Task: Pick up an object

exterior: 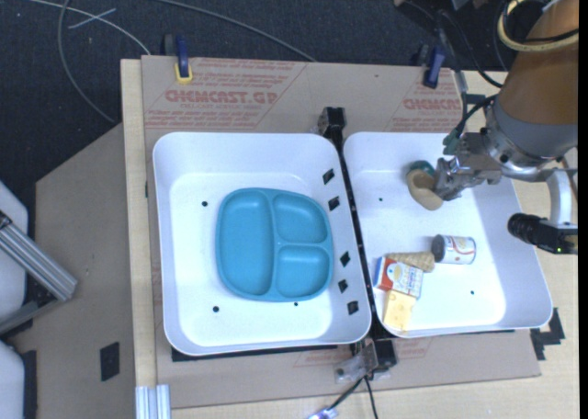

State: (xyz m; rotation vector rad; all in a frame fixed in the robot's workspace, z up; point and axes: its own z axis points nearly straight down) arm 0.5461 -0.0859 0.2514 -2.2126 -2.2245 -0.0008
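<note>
Grey arm (pixel 528 132) with a broad orange band, yellow cable looped above, metal gripper (pixel 452 176)

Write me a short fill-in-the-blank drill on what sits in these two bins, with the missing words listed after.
1. The divided plate in the left bin is coloured ____.
2. That plate has ____ compartments.
3. The small can lies on its side in the ____ bin.
4. The gripper is over the right bin, beside a ____-coloured object.

Missing words: blue; three; right; tan
</note>
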